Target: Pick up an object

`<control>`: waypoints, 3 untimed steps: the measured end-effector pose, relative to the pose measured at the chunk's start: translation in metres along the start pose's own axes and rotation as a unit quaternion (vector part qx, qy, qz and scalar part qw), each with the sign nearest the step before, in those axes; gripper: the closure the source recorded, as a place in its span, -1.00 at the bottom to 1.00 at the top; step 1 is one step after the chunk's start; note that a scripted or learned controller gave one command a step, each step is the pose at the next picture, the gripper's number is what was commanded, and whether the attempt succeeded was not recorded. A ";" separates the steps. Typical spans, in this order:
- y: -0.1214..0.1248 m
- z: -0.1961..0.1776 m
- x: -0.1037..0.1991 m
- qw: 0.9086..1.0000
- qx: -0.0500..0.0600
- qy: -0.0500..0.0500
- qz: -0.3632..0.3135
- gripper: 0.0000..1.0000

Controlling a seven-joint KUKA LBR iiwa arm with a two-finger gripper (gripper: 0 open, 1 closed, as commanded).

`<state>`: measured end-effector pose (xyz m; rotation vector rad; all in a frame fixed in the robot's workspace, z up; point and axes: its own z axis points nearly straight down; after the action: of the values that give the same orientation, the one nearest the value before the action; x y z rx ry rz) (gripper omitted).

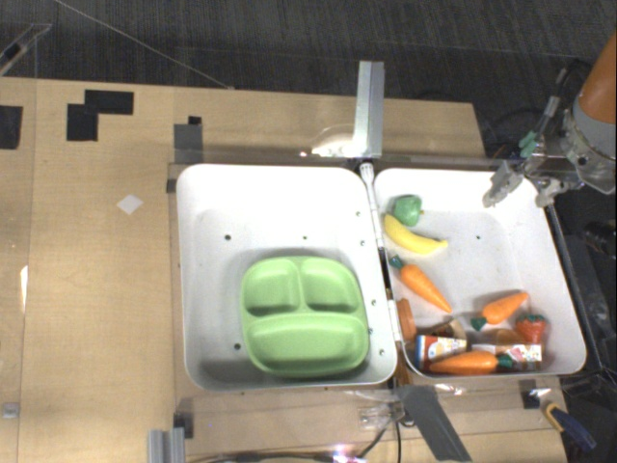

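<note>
a robot lab: taped bench (87, 258), two white bins (207, 201).

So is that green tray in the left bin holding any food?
Empty. The green tray lies flat in the left bin with all three compartments bare; the toy food sits in the right bin.

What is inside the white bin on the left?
The left shallow white bin holds one thing: a green plastic divided plate with three compartments, lying flat toward the near side. The bin floor beneath the plate is covered, so anything under it can't be seen.
</note>
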<state>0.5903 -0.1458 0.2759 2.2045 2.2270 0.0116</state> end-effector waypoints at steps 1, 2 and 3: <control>0.000 0.000 0.000 1.000 0.000 0.000 0.000 -1.00; -0.002 0.087 0.059 1.000 0.004 0.000 -0.002 -1.00; -0.025 0.128 0.063 1.000 0.004 0.000 0.017 -1.00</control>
<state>0.5664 -0.0828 0.1480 2.2466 2.1926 0.0040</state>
